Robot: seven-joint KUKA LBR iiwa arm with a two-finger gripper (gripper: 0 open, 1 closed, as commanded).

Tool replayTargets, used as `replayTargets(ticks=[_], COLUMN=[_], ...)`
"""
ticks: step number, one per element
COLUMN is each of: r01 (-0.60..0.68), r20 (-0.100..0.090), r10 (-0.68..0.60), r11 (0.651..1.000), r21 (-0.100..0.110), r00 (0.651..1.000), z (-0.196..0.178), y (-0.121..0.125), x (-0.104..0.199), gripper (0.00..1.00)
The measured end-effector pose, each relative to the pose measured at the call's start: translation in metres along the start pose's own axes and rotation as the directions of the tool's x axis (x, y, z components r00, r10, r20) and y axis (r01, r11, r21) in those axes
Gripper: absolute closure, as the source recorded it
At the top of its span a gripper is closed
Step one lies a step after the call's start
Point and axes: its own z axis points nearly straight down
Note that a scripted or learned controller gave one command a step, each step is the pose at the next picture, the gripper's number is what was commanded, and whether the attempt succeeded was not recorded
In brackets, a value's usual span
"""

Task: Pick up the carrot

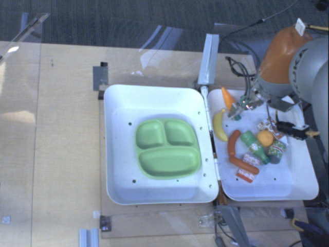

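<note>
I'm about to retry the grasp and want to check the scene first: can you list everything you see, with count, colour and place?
left bin: 1, white, left half of the bench
divided tray: 1, green, three compartments, in the middle of the left bin
right bin: 1, white, directly right of the left bin
carrot: 1, orange, far-left corner of the right bin
banana: 1, yellow, along the right bin's left wall, just nearer than the carrot
sausages: 2, red-orange, one upright, one slanted nearer the camera
green bottle: 1, green, centre of the right bin
small round fruit: 1, orange-yellow, right of the bottle
gripper: 1, dark metal, just right of the carrot
arm: 1, grey with orange band, upper right
</note>
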Motion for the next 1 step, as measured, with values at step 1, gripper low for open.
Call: replayTargets(ticks=[1], r01=[-0.222], r20=[-0.002], r10=[0.222], r11=[0.975], r21=[0.007], r00=[0.975], z=[-0.0916], y=[-0.0097], x=[0.0152], gripper=[1.00])
